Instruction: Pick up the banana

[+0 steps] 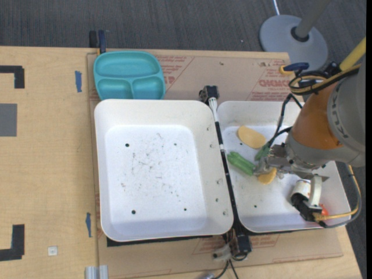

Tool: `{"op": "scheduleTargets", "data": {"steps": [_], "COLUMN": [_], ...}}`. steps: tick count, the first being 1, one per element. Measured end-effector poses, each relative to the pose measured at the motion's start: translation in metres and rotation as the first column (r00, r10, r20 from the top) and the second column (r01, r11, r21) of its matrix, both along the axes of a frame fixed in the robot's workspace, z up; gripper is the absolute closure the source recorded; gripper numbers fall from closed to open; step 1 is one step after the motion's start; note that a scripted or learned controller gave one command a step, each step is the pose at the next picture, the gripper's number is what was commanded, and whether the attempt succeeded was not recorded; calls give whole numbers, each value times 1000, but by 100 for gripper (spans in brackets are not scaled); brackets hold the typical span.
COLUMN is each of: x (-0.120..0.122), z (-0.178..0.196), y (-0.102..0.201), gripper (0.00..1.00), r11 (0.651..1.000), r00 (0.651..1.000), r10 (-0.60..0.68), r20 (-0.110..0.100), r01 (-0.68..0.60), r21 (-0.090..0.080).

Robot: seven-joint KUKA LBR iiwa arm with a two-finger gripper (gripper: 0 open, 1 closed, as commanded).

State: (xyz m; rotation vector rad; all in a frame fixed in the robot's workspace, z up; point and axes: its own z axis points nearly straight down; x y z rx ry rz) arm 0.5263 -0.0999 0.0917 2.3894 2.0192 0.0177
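A pale yellow, rounded object (251, 136) that looks like the banana lies in the right bin (256, 214), near its back left. A second yellow-orange piece (266, 177) shows just below my gripper (267, 165), partly hidden by it. I cannot tell whether that piece belongs to the banana. The gripper hangs low over the middle of the right bin, in front of and to the right of the pale yellow object. The grey wrist with its orange band (314, 127) hides the bin's right part.
A green elongated object (241, 163) lies just left of the gripper, near the wall between the bins. The left bin (104, 173) stands beside it. A teal divided tray (128, 74) sits behind the left bin. Cables loop around the wrist.
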Motion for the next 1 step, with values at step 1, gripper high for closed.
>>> {"op": "scheduleTargets", "data": {"steps": [1], "x": [80], "z": [52], "y": [-11], "gripper": [100], "r11": [973], "r00": [973], "r10": [230], "r20": [-16], "r01": [-230], "r21": [2]}}
